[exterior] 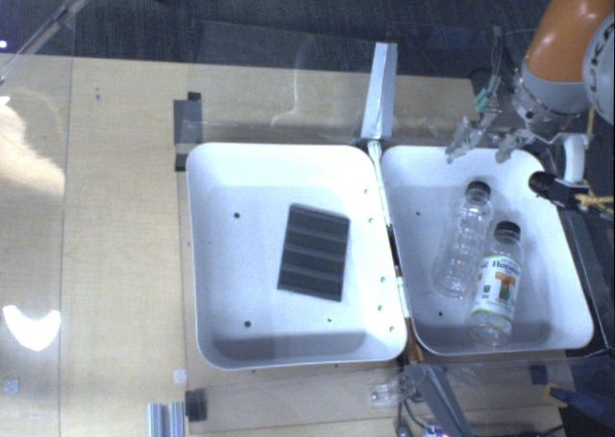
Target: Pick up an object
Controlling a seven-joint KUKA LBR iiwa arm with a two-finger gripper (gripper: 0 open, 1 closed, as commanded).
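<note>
While the tool hangs open and empty over the right bin's far edge, two clear bottles lie touching, side by side, in that bin toward the tabletop's right edge. Their long axes run near to far, caps pointing far. Round, slick plastic could roll or slip from the fingers.

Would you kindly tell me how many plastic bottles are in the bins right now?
2, both lying in the right bin: an unlabelled clear bottle on the left, and a labelled bottle touching its right side. Nothing appears hidden.
</note>
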